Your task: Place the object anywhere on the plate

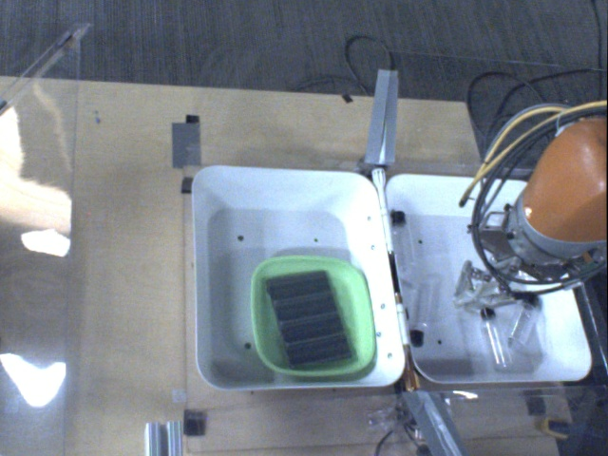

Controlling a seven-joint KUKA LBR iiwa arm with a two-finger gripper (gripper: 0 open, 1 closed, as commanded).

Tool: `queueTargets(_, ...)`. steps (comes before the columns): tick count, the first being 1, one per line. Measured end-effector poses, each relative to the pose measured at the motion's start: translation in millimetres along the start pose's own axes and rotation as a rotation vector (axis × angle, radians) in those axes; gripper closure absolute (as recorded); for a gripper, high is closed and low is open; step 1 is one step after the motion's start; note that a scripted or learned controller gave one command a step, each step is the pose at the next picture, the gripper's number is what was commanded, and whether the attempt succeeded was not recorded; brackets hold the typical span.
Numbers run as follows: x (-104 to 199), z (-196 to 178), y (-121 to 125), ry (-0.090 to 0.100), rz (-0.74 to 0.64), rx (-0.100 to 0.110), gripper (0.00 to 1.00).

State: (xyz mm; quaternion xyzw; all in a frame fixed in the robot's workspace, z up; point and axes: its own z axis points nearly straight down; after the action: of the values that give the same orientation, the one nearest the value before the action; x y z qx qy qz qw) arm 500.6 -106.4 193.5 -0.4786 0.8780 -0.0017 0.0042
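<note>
Dark grey ridged block, shaped like a rectangle with bumpy stripes across it, lies on the square light green plate. The block sits in the middle of the plate, a bit tilted. The plate rests in the left white plastic bin, near the bin's front edge. Right beside it stands the right white plastic bin; the two bins touch along their middle walls. Both bins sit on the pale wooden surface. The grey robot arm with the big orange band hangs over the right bin. Its shiny metal hand points down low in that bin, well apart from the plate. I cannot tell how the hand is set. Yellow and black cables curl above the arm.
</note>
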Motion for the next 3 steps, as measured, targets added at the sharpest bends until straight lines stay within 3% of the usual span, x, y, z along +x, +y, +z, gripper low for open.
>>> queueTargets(1,-43,8,41,0.0,-0.177,-0.001,1.0)
queueTargets(2,-43,-64,-19,-0.002,-0.334,0.002,1.0)
queueTargets(3,-37,9,6,-0.001,-0.451,-0.003,1.0)
